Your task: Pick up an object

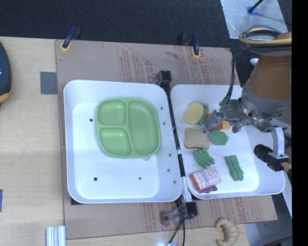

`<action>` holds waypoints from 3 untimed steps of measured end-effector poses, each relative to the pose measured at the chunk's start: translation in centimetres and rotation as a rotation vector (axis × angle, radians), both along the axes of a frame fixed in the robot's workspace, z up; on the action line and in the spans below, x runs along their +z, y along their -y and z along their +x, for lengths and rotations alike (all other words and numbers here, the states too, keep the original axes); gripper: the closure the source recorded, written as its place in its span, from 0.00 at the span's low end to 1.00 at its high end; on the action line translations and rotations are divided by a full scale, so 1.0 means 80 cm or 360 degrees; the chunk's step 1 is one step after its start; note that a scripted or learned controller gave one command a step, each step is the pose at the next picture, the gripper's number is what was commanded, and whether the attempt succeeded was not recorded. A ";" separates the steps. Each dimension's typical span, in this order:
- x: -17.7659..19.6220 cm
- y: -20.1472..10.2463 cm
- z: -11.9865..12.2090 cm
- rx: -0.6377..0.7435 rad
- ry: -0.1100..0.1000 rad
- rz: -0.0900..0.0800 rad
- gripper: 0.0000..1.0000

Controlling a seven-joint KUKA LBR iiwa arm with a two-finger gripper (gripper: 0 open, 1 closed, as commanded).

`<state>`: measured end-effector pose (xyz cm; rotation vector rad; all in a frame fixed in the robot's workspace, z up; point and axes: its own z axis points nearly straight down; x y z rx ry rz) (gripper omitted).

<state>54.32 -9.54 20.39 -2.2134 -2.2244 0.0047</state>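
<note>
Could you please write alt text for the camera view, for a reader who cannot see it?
A grey and orange robot arm reaches from the right over the right white bin of small toy foods, its end effector low among them. The left white bin holds a green divided plate.

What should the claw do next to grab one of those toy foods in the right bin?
Probably ease straight down a little. The claw hangs low in the right bin, just above a small green piece and beside the yellow piece and the brown bread slice. Whether it already holds anything is hidden, so a short descent seems the safest guess.
</note>
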 end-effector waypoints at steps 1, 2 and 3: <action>-0.056 0.061 0.092 -0.0004 0.0006 -0.0004 0.00; -0.142 0.046 0.083 -0.0001 -0.0001 -0.0001 0.00; -0.127 0.048 0.083 -0.0003 -0.0002 -0.0003 1.00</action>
